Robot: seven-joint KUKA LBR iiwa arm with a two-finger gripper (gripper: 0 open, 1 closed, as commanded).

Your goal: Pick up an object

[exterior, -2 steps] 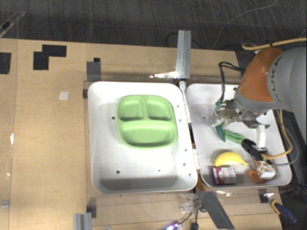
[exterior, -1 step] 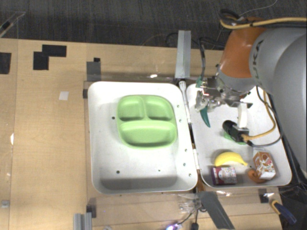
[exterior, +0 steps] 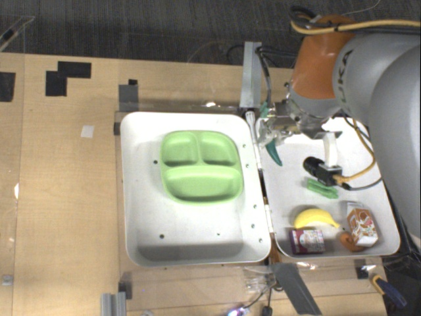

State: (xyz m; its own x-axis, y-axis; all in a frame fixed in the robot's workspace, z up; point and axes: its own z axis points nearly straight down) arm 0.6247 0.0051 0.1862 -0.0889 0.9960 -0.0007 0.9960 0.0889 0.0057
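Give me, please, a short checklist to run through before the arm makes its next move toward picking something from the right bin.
1. Gripper over the right bin: ok, near its upper left corner.
2. Object between the fingers: not ok, none seen.
3. Targets available: ok, banana, brown carton, purple packet, green piece.
4. Banana free of neighbours: not ok, the packet touches it.
5. Green divided tray out of the way: ok, in the left bin.

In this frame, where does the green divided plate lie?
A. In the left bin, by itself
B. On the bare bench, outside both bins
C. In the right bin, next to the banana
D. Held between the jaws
A: the green divided plate rests flat inside the left bin, while the banana and the other small items lie in the right bin.
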